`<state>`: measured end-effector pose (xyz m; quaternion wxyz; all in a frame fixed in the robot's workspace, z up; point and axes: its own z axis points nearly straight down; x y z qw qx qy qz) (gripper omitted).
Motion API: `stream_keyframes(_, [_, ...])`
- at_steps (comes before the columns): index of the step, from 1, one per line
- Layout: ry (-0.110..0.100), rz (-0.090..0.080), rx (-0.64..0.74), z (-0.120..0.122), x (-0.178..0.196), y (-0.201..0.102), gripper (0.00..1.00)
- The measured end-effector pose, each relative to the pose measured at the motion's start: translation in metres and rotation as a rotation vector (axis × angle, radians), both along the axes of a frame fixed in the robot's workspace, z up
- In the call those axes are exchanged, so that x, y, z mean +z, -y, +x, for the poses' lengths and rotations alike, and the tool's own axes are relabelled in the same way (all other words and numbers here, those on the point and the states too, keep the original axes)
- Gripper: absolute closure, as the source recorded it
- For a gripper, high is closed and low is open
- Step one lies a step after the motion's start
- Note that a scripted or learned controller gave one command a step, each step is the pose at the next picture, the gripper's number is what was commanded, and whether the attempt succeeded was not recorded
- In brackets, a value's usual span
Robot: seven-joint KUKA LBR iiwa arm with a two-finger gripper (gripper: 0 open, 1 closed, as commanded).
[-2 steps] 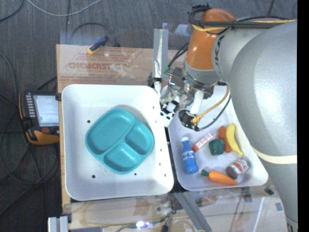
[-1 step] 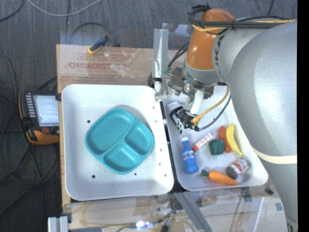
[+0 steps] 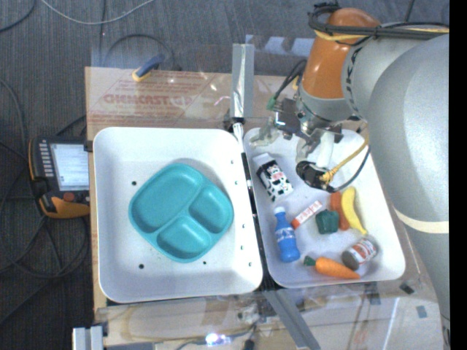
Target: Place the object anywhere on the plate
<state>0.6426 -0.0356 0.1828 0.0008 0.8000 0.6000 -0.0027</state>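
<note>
camera view: arm (image 3: 408, 122) bent over right bin (image 3: 387, 261), gripper (image 3: 305, 138) low at its back; grip state unclear.

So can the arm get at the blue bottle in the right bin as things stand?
Probably yes. The blue bottle lies flat with bare bin floor around it, nothing on top of it, and the gripper is over the same bin's far end.

Plate (image 3: 182, 211): teal plastic, smooth, soft sheen | bins (image 3: 117, 261): white plastic, smooth, semi-matt | bottle (image 3: 285, 235): blue glossy plastic | carrot (image 3: 336, 268): orange, matt, toy-like | banana (image 3: 353, 209): yellow, smooth | arm (image 3: 408, 122): grey, satin, with glossy orange band | bench top (image 3: 160, 104): brown board, matt | floor (image 3: 44, 57): dark rough carpet.
</note>
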Motion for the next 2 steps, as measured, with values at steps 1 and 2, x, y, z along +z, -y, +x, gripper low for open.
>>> stream_keyframes(1, [0.001,0.004,0.158,-0.0724,0.1061,-0.0239,0.0])
stream_keyframes(2, [0.001,0.004,0.158,-0.0725,0.1061,-0.0238,0.0])
